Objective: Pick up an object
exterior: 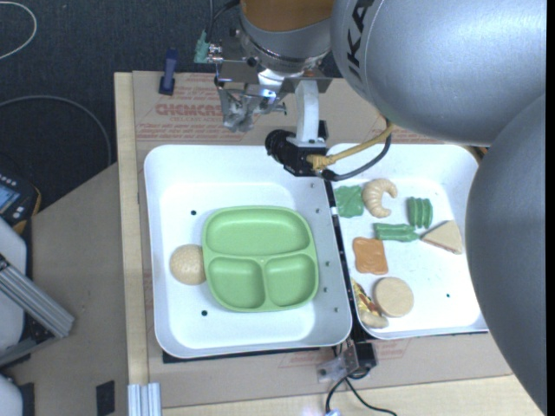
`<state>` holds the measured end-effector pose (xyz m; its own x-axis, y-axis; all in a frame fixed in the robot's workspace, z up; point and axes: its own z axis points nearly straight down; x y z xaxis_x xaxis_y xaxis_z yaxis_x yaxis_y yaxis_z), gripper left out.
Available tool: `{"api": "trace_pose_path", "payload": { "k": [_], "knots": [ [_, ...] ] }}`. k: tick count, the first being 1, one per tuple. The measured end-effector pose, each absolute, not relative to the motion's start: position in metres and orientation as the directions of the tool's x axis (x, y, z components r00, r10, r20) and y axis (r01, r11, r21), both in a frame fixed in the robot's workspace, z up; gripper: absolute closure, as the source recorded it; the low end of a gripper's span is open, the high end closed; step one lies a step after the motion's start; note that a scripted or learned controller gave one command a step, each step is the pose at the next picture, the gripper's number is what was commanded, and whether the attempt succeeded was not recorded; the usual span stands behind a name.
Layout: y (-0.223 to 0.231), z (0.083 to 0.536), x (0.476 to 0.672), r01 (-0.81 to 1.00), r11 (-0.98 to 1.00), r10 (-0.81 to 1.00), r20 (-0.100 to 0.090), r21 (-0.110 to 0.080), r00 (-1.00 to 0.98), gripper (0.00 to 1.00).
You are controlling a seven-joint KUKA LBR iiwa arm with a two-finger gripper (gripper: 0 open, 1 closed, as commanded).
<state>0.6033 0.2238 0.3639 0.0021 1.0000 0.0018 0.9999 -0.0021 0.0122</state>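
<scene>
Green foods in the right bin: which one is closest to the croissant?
The green piece by the divider, just left of the croissant. The striped one lies farther right, and the long one sits lower.

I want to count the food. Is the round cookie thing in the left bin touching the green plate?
Touching. The camera view shows the round beige cookie pressed right against the left edge of the green plate, with no white bin floor between them.

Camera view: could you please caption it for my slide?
Gripper above the bins' far edge; green tray left, toy foods right.
</scene>
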Motion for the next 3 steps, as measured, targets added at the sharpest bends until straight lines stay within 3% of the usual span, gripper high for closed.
{"api": "trace_pose_path", "payload": {
  "k": [1, 2, 3],
  "knots": [
    [0.225, 0.319, 0.526, 1.0, 0.002, 1.0, -0.002, -0.01, -0.002, 1.0],
    [0.224, 0.507, 0.51, 1.0, 0.003, 1.0, 0.01, 0.02, -0.003, 1.0],
    [0.225, 0.507, 0.51, 1.0, 0.004, 1.0, 0.001, 0.004, -0.004, 1.0]
  ]
}}
